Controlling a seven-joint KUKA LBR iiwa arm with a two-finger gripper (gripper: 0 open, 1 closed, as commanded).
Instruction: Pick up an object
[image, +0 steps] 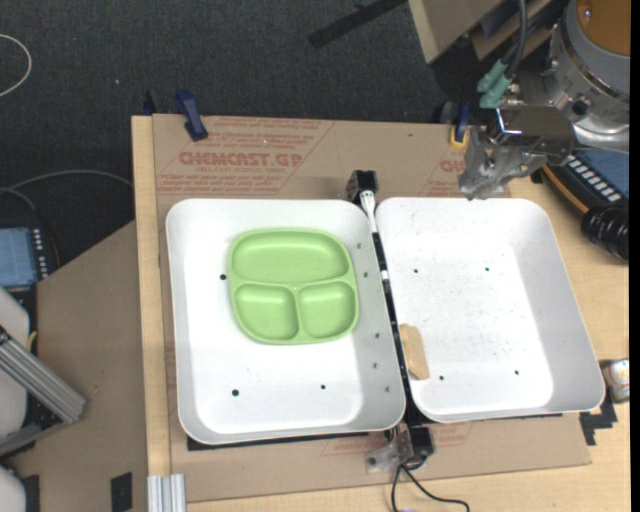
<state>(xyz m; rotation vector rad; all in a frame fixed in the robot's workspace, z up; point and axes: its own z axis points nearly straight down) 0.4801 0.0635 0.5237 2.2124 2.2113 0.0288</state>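
Over by the far corner of the right bin (560, 300) hangs the claw (483, 178); whether it's open I can't tell. Its target, the green divided plate (292, 284), lies well off in the left bin (200, 330). I'd cross over and pinch a rim. Between them run the bins' touching walls, with tape (413, 352).

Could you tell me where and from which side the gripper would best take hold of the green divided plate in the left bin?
Probably by the raised outer rim of the green plate, coming straight down. It lies flat in the left bin, so only the rim gives the fingers an edge. The right-hand rim lies nearest the gripper, which is above the right bin's far edge.
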